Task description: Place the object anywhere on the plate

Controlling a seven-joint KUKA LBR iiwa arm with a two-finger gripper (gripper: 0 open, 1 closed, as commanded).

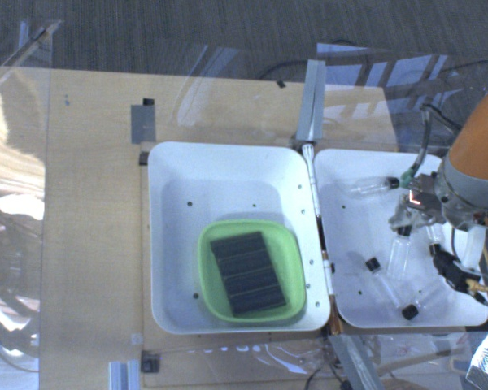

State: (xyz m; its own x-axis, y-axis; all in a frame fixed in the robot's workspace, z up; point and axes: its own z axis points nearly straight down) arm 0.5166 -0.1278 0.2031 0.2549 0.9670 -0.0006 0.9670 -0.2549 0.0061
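Resting flat on the green plate (205,250) is a dark ribbed block (246,273), lying at a slight slant and covering most of the plate's middle. The plate sits in the front part of the left bin (171,177), close to that bin's near wall and to the edge it shares with the right bin (342,299).

The arm (481,149) comes in from the right over the right bin, its orange band above a grey wrist. The end effector (412,234) hangs low over the middle of that bin, well apart from the plate and the block. Its lower part is pale and glassy against the white floor, so I cannot tell whether it is wide or narrow, and nothing can be seen held in it.

Two small black pieces lie on the right bin's floor: one (372,263) left of the end effector, the other (408,311) near the front wall. A clear tube-like item (366,187) lies toward the back left of that bin.

Both bins stand on a pale wooden worktop (81,218), with a grey bracket (311,104) behind the seam between them
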